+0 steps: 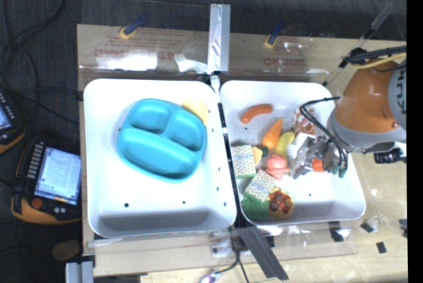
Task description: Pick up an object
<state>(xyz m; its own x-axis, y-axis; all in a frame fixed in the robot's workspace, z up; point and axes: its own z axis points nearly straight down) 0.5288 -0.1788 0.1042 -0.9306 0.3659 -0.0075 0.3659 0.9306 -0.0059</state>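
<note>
My gripper (308, 159) is low in the right bin (344, 202), just right of a heap of toy food. Nearest it are a pink-red ball (277, 165) and a yellow piece (285, 141). A small orange-red bit (319, 164) shows right against the gripper's body; I cannot tell whether it is held. Farther back lie an orange sausage (256, 113) and a carrot (272, 133). Checked packets (242, 159), a green item (254, 206) and a dark red item (281, 202) lie along the bin's left and front.
The left bin (106, 209) holds a blue divided plate (162, 137), upside-down or tilted, with a yellow block (196, 110) at its far right edge. The arm's orange band (370, 103) hangs over the right bin's right rim. A tablet (56, 176) lies left of the bench.
</note>
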